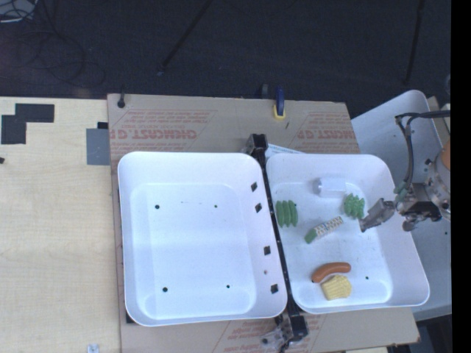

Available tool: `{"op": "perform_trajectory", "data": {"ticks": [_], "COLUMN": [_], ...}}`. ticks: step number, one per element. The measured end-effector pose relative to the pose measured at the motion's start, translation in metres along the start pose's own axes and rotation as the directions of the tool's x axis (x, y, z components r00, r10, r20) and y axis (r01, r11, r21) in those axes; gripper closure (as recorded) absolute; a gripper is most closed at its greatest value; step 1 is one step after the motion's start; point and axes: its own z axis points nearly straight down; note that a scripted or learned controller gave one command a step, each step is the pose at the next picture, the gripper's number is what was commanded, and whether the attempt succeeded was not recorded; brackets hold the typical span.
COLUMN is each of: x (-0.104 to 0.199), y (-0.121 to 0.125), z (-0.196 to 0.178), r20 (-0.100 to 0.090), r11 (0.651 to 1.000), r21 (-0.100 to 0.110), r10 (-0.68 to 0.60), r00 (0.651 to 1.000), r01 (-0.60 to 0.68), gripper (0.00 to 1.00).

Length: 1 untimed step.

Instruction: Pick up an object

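Nothing picked yet: gripper (370,222) hanging low, can't tell its state, just beside that knobbly green toy (354,205), everything lying loose.

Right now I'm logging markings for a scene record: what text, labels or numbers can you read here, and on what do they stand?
Red printed lettering on the brown cardboard sheet under the two white bins, upside down and mirrored from this view: too blurred to read for sure.
More red print on its front edge, near the bottom: too small to read.
Nothing else carries readable text.

Arm (434,197) cut off (right edge)
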Motion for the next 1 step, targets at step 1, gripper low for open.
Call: {"op": "perform_trajectory", "data": {"ticks": [1], "x": [0.003], "y": [0.0914], "z": [-0.1477], "r20": [0.005], "r11": [1.0], "r21": [-0.018], "r10": [-0.005], "r00": [1.0], "r01": [0.005], "gripper": [0.0]}}
